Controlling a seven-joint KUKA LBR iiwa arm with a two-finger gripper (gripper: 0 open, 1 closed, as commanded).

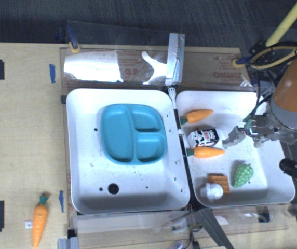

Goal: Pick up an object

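Three carrots [39,218], one blue tray [133,133].

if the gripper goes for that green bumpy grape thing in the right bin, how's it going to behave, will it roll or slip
The green grape cluster looks like a moulded toy, so probably stiff and light. Its knobbly surface may give the gripper uneven contact, so it could slip or twist. It tapers to one end and lies free on the right bin floor, so a nudge would likely pivot it.

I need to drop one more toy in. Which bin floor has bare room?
The left bin has bare floor in front of the blue tray and along its left wall. The right bin is crowded: two carrots, cow toy, grapes, end effector.
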